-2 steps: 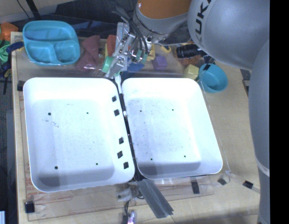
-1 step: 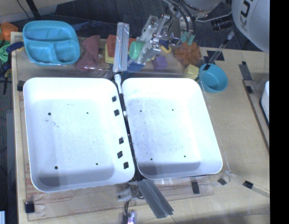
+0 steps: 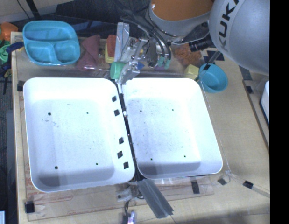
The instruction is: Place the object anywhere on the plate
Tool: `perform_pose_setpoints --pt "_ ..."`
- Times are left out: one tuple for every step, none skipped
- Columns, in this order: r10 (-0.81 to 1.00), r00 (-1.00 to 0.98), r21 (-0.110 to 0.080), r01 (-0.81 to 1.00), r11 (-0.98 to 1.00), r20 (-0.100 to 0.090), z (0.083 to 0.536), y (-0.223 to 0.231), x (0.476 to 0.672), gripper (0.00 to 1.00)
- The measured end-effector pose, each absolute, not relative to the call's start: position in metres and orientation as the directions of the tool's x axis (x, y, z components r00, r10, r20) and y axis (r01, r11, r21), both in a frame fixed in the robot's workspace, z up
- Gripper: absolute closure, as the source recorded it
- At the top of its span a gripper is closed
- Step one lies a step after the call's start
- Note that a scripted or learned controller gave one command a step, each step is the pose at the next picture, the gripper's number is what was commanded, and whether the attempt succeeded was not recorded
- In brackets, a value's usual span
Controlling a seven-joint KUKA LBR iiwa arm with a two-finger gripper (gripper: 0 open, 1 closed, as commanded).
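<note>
The hand (image 3: 130, 62) hangs at twelve o'clock over the seam between the two smooth white bins (image 3: 69, 134); its fingers pinch a small, soft-edged green block (image 3: 116, 71); the glossy blue sectioned plate (image 3: 51, 42) sits at eleven o'clock on the worktop (image 3: 242, 139).

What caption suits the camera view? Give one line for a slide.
Grey arm's claw hovers over the far rim between two white bins, near a blue divided plate and a blue cup.
</note>
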State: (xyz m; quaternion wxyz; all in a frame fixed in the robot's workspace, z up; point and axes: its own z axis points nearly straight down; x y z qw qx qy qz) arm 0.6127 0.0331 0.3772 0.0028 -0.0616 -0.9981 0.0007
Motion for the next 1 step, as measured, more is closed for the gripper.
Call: perform_pose_setpoints --pt "-0.036 -0.999 -0.001 -0.036 0.999 0.003 0.3756 0.0941 0.6278 1.00"
